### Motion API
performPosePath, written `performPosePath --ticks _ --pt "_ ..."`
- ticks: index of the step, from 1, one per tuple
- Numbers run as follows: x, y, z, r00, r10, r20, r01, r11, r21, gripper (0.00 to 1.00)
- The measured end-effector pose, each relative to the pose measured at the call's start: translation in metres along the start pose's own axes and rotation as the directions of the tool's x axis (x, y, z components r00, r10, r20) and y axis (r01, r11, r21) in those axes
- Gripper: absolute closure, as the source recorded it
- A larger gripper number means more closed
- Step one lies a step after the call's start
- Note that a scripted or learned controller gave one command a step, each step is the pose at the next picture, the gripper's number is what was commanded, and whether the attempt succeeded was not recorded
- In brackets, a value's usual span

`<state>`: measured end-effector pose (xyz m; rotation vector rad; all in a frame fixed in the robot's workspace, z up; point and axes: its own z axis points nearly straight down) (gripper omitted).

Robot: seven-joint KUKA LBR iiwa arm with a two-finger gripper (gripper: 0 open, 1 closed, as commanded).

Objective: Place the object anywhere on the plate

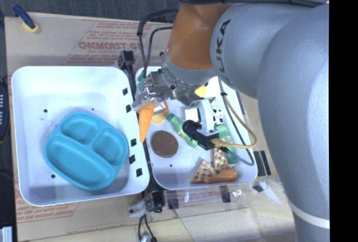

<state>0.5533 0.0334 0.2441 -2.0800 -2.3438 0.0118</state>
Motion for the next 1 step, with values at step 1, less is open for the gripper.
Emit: performPosePath --ticks 1 --pt "-0.0026 0.0001 -0.0010 1.000 0.004 0.002 -0.004 1.000 -0.002 0.00"
